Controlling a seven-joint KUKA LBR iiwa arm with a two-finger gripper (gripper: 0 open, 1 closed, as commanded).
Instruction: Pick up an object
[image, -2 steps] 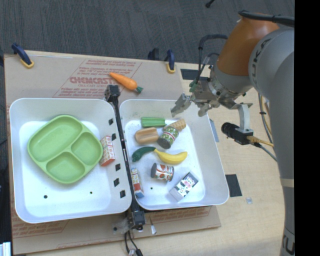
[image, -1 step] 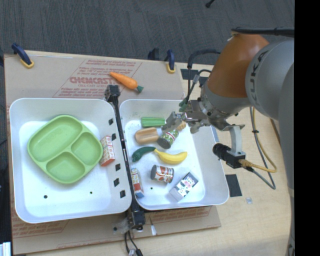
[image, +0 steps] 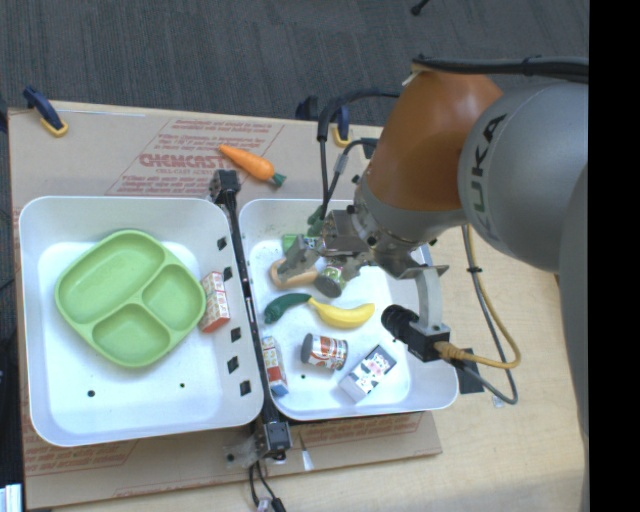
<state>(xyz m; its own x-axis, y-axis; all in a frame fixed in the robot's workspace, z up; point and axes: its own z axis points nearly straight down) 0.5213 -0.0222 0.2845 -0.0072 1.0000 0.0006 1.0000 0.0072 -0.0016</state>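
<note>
My gripper (image: 322, 256) hangs low over the back of the right bin (image: 430, 395), under the orange-banded wrist. Just left of it lie a tan, curved toy (image: 290, 269) and a small green piece (image: 292, 242); whether the gripper touches either is hidden by the gripper body. In front of it are a yellow banana (image: 343, 314), a dark green vegetable (image: 286, 305), a red and white can (image: 325, 351) and a small printed carton (image: 367, 372). A slim packet (image: 272, 363) lies along the divider.
The left bin (image: 60, 400) holds a green divided plate (image: 130, 297) and a small red and white box (image: 214, 301) at its right wall. A toy carrot (image: 250, 162) lies on the cardboard behind the bins. Cables trail at the right bin's right edge.
</note>
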